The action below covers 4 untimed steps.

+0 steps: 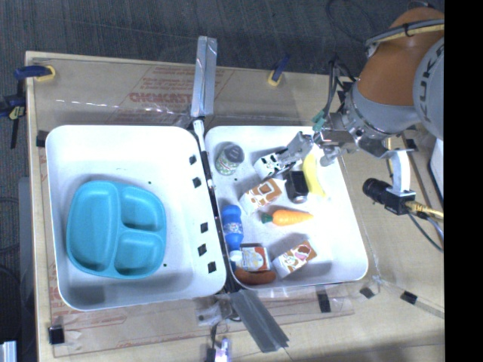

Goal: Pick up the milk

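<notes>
Near edge of the right bin (355,262): a small carton (295,257), tilted, and a second small carton (255,259) resting on a brown bowl (253,275).

Just behind, along the divider: a water bottle (232,228) with a blue cap, lying lengthwise.

Middle of the right bin: a carrot (287,217), lying crosswise; behind it, a brown-and-white milk carton (263,194), lying flat and apart from the gripper; beside it, a dark cylinder (296,185) and a yellow banana (314,178) against the right wall.

Far part of the right bin: a tin can (229,158), upright, near the divider.

Gripper (278,162): low over the far middle of the right bin, just behind the milk carton; whether its fingers are spread or pressed together cannot be told.

Left bin (106,145): a blue divided plate (115,227), lying flat.

Arm (396,59): grey with an orange band, entering from the right.
</notes>
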Each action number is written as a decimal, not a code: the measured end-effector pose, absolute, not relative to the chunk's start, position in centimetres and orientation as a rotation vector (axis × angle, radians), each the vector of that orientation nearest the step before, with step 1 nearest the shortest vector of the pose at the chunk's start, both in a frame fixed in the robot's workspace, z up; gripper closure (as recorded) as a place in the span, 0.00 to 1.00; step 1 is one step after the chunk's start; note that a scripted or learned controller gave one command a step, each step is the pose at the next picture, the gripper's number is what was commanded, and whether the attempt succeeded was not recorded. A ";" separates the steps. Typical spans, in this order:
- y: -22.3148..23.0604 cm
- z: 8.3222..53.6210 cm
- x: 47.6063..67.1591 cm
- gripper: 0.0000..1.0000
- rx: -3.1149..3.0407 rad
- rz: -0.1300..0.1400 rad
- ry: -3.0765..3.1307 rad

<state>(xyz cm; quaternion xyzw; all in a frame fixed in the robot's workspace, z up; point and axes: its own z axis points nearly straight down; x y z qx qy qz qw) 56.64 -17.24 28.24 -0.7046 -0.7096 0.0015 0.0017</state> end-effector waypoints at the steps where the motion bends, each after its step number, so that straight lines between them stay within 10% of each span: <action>1: -18.6 16.8 60.2 0.00 -2.285 0.006 -2.150; 2: -18.2 9.3 60.3 0.00 -2.139 0.000 -2.304; 3: -18.2 10.3 60.3 1.00 -2.135 0.002 -2.307; 4: -18.2 10.3 60.3 0.00 -2.135 0.002 -2.308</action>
